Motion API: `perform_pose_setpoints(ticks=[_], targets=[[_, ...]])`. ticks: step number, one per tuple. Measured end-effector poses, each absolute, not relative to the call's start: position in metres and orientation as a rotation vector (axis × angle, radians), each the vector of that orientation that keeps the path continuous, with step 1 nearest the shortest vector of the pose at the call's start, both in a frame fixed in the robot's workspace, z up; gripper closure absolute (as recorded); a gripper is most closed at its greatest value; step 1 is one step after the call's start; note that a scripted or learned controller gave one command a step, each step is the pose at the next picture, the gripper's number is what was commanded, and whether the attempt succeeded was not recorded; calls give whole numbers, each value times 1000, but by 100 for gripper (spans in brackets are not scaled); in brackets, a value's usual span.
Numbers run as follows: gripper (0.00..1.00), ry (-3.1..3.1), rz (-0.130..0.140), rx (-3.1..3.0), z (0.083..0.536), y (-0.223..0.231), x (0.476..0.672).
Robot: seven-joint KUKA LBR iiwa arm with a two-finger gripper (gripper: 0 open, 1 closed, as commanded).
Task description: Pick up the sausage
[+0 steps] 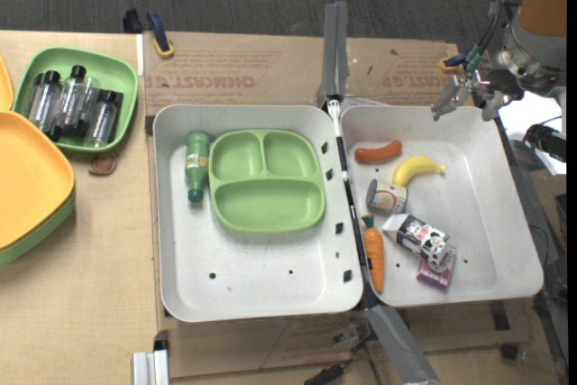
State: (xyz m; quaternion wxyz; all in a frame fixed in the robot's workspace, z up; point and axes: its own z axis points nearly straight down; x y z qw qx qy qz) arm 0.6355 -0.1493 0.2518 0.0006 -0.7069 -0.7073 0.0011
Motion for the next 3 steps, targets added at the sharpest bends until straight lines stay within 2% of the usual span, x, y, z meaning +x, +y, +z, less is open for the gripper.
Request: perform_pose_setpoints(ticks=[1,3], targets=[[100,-2223,7,-2217,260,-150,636],[100,-2230,11,-2211,276,-151,636]])
